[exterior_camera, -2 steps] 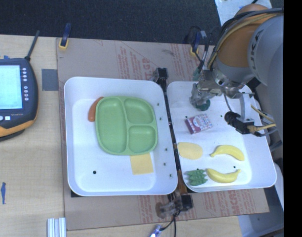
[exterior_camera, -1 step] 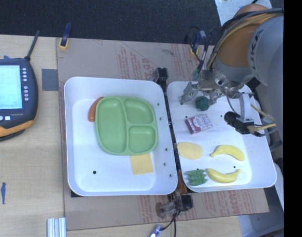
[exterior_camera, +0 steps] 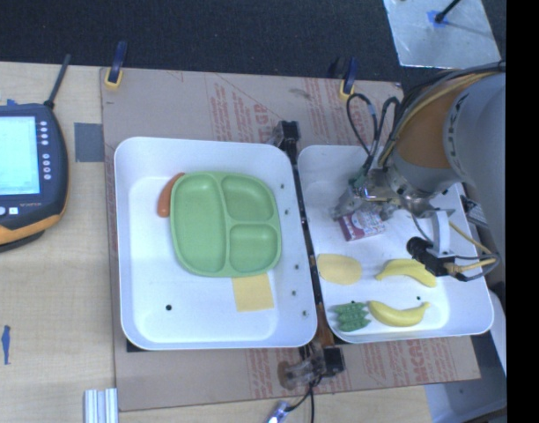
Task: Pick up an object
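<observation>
Gripper (exterior_camera: 368, 203), its grip impossible to tell, hangs over a packet (exterior_camera: 361, 226) in the right bin (exterior_camera: 468, 315) on a cardboard-covered bench (exterior_camera: 208, 95).

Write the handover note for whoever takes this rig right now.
Gripper: down in the right bin, over a small red-and-white packet; nothing seen held.
Right bin also holds: two yellow bananas, a pale yellow lemon-like piece, a green leafy toy.
Left bin: green divided plate lying over an orange piece, plus a yellow square slice.
Done: no pick confirmed.
Left: grasp and lift one object.
</observation>
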Motion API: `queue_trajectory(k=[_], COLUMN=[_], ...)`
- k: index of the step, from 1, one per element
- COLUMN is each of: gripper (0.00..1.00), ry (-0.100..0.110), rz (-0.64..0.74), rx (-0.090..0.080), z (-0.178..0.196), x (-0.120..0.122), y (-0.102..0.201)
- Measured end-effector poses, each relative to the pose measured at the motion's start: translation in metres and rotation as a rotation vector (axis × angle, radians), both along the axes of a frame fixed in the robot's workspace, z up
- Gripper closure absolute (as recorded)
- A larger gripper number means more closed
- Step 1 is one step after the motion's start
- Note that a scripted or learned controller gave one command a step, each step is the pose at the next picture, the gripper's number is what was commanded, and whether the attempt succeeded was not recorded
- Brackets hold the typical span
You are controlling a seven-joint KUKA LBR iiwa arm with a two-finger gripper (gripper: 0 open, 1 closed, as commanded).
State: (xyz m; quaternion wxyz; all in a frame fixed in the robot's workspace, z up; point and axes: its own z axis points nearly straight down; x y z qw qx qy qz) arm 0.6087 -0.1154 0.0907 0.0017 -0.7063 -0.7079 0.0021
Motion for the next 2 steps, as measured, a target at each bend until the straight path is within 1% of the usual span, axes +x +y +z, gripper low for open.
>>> queue_trajectory(k=[1,2], gripper=[0.00,0.00], ry=[0.000,-0.003], rz=[0.003,0.002], rx=[0.000,0.001], z=[0.001,0.001], x=[-0.022,0.019], y=[-0.001,-0.022])
